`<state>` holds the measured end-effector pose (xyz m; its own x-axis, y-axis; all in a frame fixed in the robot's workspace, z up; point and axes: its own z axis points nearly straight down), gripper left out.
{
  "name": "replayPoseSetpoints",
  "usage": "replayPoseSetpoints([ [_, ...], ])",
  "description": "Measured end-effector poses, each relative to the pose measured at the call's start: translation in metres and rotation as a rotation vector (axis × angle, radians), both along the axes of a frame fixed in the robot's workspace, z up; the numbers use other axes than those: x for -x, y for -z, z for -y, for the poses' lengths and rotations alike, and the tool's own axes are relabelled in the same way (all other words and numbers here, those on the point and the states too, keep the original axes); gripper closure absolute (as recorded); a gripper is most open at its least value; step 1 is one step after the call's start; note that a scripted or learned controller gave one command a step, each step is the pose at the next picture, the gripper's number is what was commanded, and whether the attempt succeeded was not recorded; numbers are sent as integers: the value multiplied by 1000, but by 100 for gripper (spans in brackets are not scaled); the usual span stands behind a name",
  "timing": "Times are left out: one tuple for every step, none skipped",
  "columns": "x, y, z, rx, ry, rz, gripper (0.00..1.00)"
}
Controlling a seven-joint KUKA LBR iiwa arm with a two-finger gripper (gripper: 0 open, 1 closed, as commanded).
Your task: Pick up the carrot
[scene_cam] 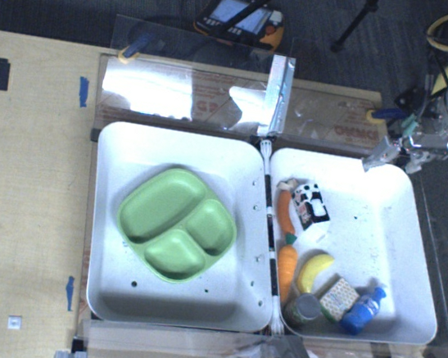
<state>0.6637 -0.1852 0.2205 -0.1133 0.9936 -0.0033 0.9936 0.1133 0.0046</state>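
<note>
Orange and tapered, the carrot (pixel 285 271) lay in the right bin (pixel 385 209), hard against that bin's left wall and toward its near end, its length running along the wall. Just above it, along the same wall, lay a second, darker orange piece like a sausage or smaller carrot (pixel 286 210), and beside that a small black-and-white cow-patterned item (pixel 311 204). To the carrot's right sat a yellow lemon (pixel 315 270), close beside it, and past that a speckled tan block (pixel 338 296) leaning toward a blue bottle (pixel 363 309) at the bin's near right. A grey round can (pixel 302 308) stood just below the carrot's lower end. The left bin (pixel 120 151) held a green divided plate (pixel 176 223), tilted askew in its middle. The gripper (pixel 388 156) hung at the far right corner of the right bin, over its rim and well apart from the carrot, with nothing between its fingers; whether those fingers stood apart or together could not be told from the picture
</note>
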Motion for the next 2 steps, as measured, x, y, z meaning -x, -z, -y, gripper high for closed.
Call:
replayPoseSetpoints([
  [32,-45,-52,-3,-149,-5,0],
  [-4,-7,-42,1,-512,1,0],
])
